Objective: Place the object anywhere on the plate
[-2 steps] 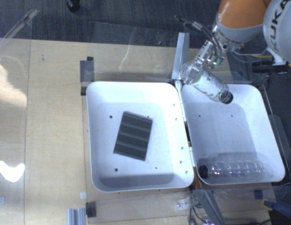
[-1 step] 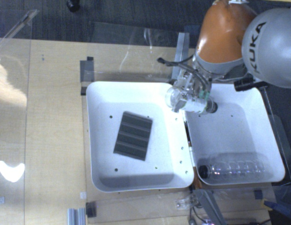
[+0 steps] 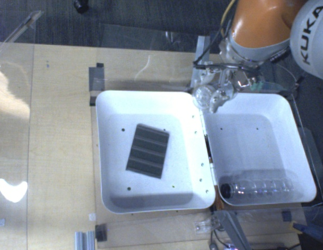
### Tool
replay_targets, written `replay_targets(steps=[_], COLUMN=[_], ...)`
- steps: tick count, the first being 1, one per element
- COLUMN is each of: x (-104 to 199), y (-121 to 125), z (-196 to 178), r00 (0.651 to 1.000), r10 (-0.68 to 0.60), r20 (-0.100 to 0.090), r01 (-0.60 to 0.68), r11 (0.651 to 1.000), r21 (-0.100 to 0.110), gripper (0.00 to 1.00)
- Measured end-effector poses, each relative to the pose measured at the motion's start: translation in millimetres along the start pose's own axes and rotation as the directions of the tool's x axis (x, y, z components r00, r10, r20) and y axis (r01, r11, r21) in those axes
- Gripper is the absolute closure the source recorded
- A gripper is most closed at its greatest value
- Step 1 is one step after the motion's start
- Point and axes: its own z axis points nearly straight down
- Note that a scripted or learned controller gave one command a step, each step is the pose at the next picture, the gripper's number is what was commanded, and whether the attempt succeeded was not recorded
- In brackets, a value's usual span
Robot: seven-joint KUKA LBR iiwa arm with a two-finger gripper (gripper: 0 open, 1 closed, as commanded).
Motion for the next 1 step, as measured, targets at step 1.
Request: replay_targets(steps=[1], x=[4.3], y=[-18.3], z=[51.4], r00=[0.973], r10=[-0.229], r20=[-0.004], r01=[0.229], r11=[0.973], r21=[-0.003], gripper=[1.0])
